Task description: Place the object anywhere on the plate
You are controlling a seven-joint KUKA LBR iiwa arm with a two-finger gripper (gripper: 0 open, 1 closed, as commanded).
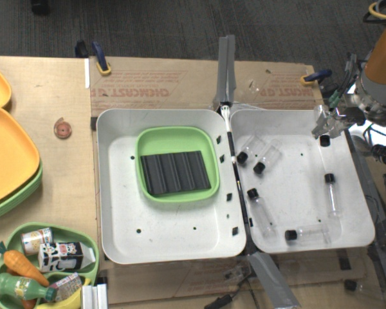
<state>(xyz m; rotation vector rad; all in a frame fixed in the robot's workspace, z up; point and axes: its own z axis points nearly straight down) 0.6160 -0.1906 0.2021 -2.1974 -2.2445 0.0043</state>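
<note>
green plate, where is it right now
The green plate sits in the left bin, toward its upper middle, with a dark ribbed block lying on it. The bin divider runs just to its right.
</note>
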